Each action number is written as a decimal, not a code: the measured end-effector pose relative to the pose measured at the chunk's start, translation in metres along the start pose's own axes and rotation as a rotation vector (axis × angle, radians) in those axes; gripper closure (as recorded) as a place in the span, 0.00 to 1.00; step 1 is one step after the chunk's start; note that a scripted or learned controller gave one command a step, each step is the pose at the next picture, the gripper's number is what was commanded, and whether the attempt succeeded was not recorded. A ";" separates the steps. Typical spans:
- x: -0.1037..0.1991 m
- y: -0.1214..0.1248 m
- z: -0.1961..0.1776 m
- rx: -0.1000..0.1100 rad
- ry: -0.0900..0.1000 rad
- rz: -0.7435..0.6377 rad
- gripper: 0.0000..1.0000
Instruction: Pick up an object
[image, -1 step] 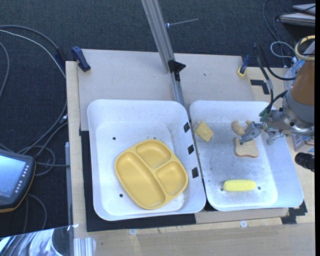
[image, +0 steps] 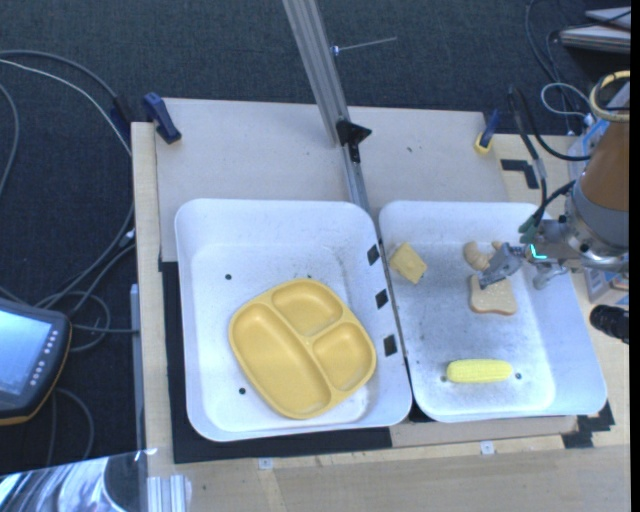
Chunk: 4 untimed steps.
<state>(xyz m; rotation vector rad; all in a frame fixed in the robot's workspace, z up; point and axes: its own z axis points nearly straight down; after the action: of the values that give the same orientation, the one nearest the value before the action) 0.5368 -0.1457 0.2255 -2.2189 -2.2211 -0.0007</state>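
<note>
**Toast slice under gripper, right bin**

Toast slice (image: 493, 298) lies flat in the right bin (image: 560, 330), toward its far right part. Gripper (image: 505, 266) sits right over the slice's far edge; fingers look spread, nothing visibly between them, though I can't tell whether a tip touches the bread. A small tan piece (image: 475, 253) sits just beyond the slice, beside the gripper. Arm (image: 600, 200) comes in from the right, orange band above the wrist.

Same bin: yellow cheese-like wedge (image: 407, 263) at the far left, near the divider; corn cob (image: 479, 372) lying crosswise near the front edge, well apart from the slice.

Left bin (image: 200, 240) holds a yellow three-compartment plate (image: 302, 346), tilted diagonally, toward the near right.

Blue clamps (image: 160, 116) at the bench's far corners. No readable labels or writing anywhere.
</note>
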 end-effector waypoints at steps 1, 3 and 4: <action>0.002 0.001 0.063 0.007 0.001 0.001 0.00; -0.003 0.004 0.134 0.003 0.000 0.000 0.00; -0.002 0.005 0.122 -0.001 0.001 -0.001 1.00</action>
<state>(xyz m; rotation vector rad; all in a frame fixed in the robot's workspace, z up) 0.5415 -0.1478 0.1036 -2.2182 -2.2216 -0.0022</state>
